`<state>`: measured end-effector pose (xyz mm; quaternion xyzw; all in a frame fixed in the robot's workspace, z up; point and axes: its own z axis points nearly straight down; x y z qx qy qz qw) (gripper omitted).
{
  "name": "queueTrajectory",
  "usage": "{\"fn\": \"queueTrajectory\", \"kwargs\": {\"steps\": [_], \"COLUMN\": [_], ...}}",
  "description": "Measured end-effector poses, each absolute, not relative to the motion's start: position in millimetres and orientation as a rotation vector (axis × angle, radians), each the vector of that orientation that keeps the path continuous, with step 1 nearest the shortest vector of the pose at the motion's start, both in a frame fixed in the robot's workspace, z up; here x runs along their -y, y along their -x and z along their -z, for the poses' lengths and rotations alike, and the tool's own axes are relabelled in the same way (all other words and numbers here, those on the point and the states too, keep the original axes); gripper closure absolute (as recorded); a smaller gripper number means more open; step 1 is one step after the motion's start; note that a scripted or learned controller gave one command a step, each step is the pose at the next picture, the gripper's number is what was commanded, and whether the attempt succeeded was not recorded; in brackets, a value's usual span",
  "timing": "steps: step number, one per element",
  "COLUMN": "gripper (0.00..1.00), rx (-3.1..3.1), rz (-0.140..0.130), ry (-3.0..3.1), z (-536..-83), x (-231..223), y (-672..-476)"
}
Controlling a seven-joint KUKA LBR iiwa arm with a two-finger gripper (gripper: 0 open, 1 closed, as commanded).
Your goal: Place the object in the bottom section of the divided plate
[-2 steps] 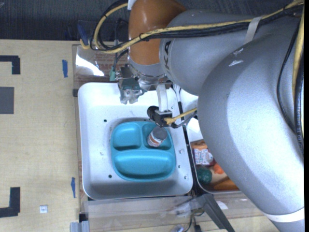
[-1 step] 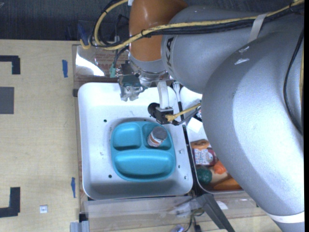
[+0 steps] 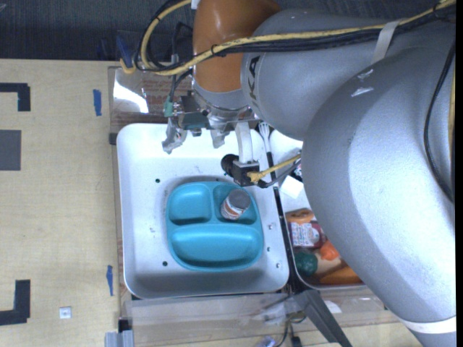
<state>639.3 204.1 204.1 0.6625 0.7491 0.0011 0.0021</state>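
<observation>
I read the gripper as spread and empty, hanging above the left bin's far rim. The small can stands in the upper-right compartment of the blue divided plate, not the large bottom section (my judgement). Risk: a descent from here meets bare bin floor, or a glancing finger topples the can.

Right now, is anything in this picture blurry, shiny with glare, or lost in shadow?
In the camera view, the huge grey arm close to the lens looks soft; the blue divided plate and the small can on it are sharper; a bright reflection sits on the metal patch above the white bin; the claw is slightly smeared.
</observation>
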Motion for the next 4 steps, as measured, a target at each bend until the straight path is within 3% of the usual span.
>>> {"fn": "queueTrajectory", "kwargs": {"steps": [4], "gripper": [0.0], "rx": [-2.35], "rz": [-0.003], "ry": [-2.079], "z": [-204.1], "x": [-204.1], "y": [-639.3]}}
